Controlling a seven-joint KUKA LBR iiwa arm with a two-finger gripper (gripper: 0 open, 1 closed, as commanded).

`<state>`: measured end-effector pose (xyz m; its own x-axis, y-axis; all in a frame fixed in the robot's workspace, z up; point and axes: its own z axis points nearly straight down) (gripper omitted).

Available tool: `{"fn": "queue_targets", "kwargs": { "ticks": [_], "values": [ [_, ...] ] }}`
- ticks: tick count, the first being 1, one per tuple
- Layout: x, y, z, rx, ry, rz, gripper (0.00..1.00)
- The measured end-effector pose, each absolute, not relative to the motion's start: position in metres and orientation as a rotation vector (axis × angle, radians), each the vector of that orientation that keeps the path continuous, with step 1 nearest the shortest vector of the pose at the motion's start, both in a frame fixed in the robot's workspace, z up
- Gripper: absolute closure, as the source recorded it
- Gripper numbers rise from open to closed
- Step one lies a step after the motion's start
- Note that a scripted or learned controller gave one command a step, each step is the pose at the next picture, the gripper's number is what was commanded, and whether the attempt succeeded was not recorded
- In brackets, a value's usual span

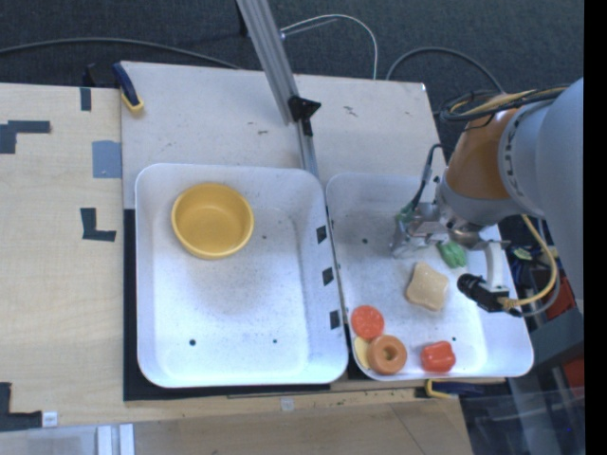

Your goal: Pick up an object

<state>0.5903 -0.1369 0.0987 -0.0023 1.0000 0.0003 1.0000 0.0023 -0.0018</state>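
- Gripper (410,237): low in the right bin (379,197), its jaw state not something we can tell from here; we see nothing between its tips.
- Green piece (452,253): just right of the gripper (partly under the wrist).
- Tan block (428,286): near the gripper, lower right; our likeliest target.
- Red tomato (367,321), doughnut (388,354), red cup (437,355): well below the gripper.
- Advice: we centre over one item, apart from neighbours, before we descend.

A small green object (452,253) (partly hidden, perhaps a toy vegetable) lies in the right bin (365,202).
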Motion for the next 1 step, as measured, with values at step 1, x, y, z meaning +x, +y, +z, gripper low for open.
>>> {"fn": "queue_targets", "kwargs": {
  "ticks": [1],
  "values": [
    [0.6013, -0.1360, 0.1519, -2.221, -2.226, -0.003, 1.00]
  ]
}}
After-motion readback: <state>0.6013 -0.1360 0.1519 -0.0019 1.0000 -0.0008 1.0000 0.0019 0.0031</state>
